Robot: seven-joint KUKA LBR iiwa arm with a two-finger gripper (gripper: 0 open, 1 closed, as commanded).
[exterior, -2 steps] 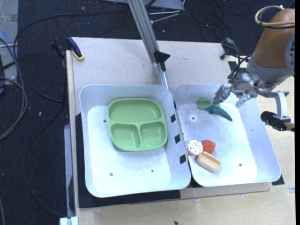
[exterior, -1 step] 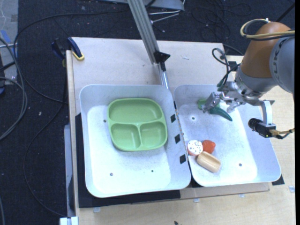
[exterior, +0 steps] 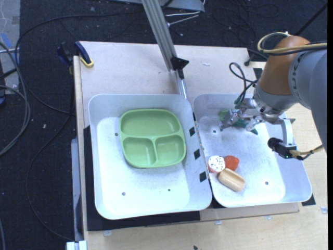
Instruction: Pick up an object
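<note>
Three small objects lie together near the front left of the right bin point(exterior: 291, 189): a white ball with dark dots point(exterior: 216, 163), a red piece point(exterior: 232, 162) right behind it, and a tan bread-like roll point(exterior: 231, 180) in front. My gripper point(exterior: 237, 121) hangs low over the back of the same bin, well behind these objects and apart from them. Something greenish shows at its tip, too small to identify.
The left bin point(exterior: 104, 191) holds a green divided plate point(exterior: 153, 138). A slanted metal pole point(exterior: 161, 30) rises from the bench behind the bins. A black cable and connector point(exterior: 281, 149) hang from the wrist over the right bin.
</note>
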